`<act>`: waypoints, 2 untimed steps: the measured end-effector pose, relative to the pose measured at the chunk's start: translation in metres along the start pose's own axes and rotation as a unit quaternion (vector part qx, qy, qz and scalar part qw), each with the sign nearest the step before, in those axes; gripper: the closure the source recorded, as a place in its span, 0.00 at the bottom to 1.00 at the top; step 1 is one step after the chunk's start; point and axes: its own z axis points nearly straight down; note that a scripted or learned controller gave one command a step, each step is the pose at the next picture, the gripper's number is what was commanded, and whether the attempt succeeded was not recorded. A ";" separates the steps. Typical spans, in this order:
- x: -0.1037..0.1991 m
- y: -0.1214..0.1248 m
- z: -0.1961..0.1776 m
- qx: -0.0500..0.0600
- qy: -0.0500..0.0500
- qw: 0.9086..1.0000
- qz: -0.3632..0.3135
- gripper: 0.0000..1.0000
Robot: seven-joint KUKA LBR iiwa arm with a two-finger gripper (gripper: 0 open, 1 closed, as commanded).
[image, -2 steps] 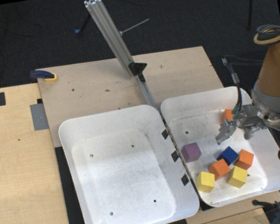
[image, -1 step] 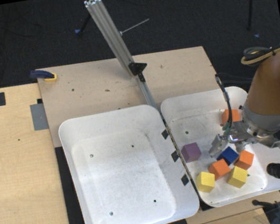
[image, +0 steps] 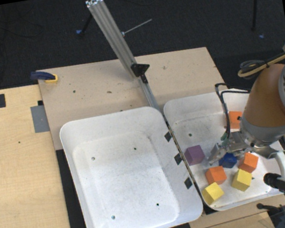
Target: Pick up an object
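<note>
Closest to my camera sit two yellow blocks: one yellow block (image: 212,191) by the front rim of the right bin (image: 196,109), a second yellow block (image: 242,179) just right of it. Counting the rest, I make three orange blocks: one orange block (image: 215,174) just behind the first yellow, another orange block (image: 249,162) under the wrist, and a third orange block (image: 235,119) farther back, partly hidden by the arm. Add one purple block (image: 195,154) and one blue block (image: 228,160), seven pieces in all, everything in the right bin; the left bin (image: 82,143) beside it carries none. The gripper (image: 218,152) hangs low over the blue block, between it and the purple; I cannot tell whether it is spread or pinched, and nothing visibly sits in it. These look like small, light, rigid cubes with flat faces, so I would squeeze across two opposite sides; the purple one stands apart from the others and seems easiest.
</note>
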 end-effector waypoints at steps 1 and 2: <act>0.000 -0.002 -0.006 0.004 0.002 1.000 0.003 1.00; 0.003 -0.002 -0.068 0.001 0.001 1.000 -0.002 1.00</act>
